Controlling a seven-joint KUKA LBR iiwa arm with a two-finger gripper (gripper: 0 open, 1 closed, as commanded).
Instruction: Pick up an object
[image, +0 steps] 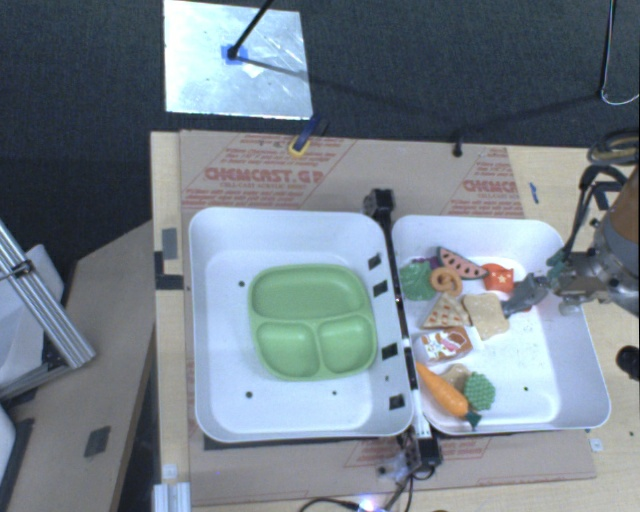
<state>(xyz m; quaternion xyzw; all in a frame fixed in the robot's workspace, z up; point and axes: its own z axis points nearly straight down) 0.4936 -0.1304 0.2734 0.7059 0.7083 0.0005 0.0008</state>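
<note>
Two white bins side by side on the surface (170, 330). Left bin (215, 250) carries a green divided tray (310, 322). Right bin (560, 390) carries a heap of toy food along its left side: watermelon slice (462, 265), orange ring (446, 282), green leafy piece (415, 278), pizza wedge (444, 314), bread slice (487, 316), red piece (499, 276), small packet (446, 344), carrot (442, 390), green ridged piece (479, 389).

Arm enters from the right, low over the right bin. Gripper (522, 297) sits at the right edge of the heap, just beside the bread slice and red piece. Whether it touches either cannot be told. Finger spread also unreadable at this size; cannot tell if wide or narrow.

Progress, as judged: approach made, grasp not confirmed. Nothing seen between the fingers, nothing lifted off the bin floor. Left to do: secure one item, likely bread or the red piece, then raise it clear.
</note>
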